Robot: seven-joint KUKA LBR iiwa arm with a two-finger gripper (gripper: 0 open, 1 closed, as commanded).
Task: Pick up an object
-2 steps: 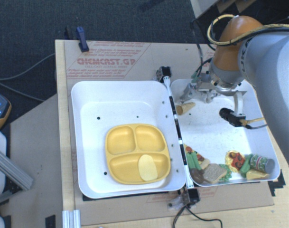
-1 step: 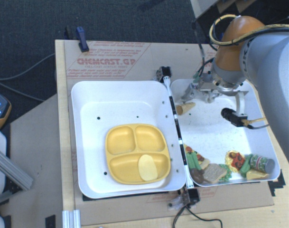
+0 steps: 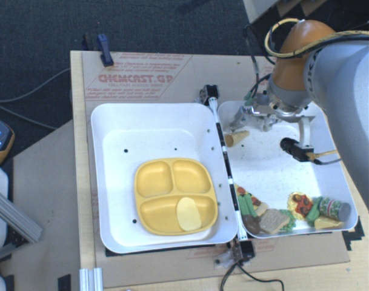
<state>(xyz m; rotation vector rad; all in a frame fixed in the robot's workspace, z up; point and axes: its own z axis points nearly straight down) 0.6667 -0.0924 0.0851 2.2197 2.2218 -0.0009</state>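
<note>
We reckon the gripper (image 3: 245,119) hangs low at the right bin's (image 3: 275,171) far-left corner to grab that tan piece (image 3: 237,138) below it, though we can't tell its state.

Arm (image 3: 329,59) reaching from right, gripper (image 3: 257,117) lowered.

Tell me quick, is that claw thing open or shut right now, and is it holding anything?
Gripper: cannot be told. It sits over the right bin's far-left corner, close to a small tan piece.
</note>
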